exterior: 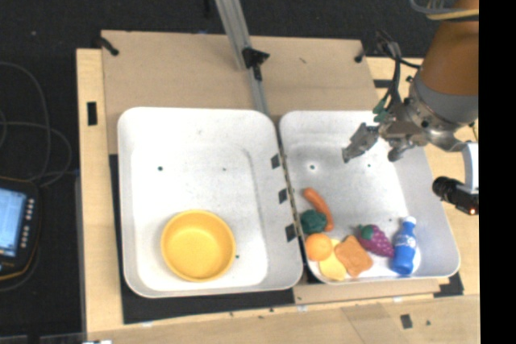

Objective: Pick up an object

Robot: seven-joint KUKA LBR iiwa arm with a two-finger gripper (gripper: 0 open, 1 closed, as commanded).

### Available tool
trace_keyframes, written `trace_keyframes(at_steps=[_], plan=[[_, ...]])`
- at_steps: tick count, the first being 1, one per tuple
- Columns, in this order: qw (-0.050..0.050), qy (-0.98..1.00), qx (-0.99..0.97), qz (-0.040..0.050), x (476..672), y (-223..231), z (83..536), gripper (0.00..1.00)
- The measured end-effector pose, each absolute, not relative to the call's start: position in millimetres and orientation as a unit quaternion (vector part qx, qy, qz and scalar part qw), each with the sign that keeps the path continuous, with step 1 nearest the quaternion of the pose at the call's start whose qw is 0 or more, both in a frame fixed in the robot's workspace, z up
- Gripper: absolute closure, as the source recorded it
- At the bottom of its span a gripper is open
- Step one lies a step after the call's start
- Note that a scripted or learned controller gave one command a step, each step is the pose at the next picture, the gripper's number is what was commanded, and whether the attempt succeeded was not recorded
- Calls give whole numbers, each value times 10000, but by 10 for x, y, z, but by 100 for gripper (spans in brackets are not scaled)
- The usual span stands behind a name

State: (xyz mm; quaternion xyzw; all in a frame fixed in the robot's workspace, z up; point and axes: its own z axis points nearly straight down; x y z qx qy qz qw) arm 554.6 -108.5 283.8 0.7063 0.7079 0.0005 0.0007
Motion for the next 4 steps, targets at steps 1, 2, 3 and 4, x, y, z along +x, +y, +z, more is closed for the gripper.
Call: trace_keyframes(at_steps=[1,2,3,4], plan=[[10,7074,7068,9,5547,-1086,2839,0],[7,7066,7076,1,5566,-1068,2439,0],[-13,7068,7074,-22,5611,-1098,1821,0],[-12,7067,7075,-22,5670,-1133,1218,0]])
